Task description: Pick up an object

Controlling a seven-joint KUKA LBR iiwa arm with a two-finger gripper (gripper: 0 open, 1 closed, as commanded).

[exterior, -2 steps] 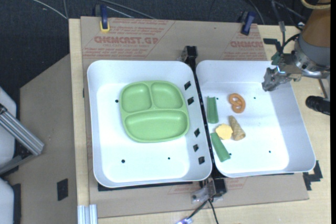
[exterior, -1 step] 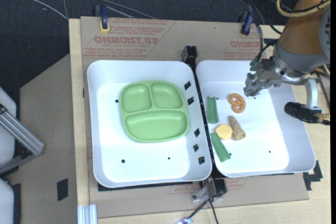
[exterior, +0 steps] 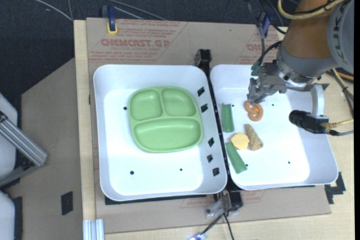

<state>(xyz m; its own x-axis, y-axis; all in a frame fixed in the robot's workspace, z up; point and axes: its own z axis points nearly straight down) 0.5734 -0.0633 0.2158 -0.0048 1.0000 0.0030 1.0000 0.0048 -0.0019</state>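
You are hovering the gripper [exterior: 256, 99] directly over the orange ring [exterior: 254, 111] in the right bin [exterior: 315, 168], its tips right at the ring's upper edge. How far the hand is open I cannot tell, and nothing shows held in it. Center on the ring before descending. Below the hand a yellow piece [exterior: 241, 141] and tan piece [exterior: 253, 137] are lying close; green sticks [exterior: 227, 118] are sitting leftward by the bin wall. Rightward the floor is lying open.

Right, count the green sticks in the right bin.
2. One green stick lies along the right bin's left wall; the other lies below it, nearer the front, beside a yellow piece.
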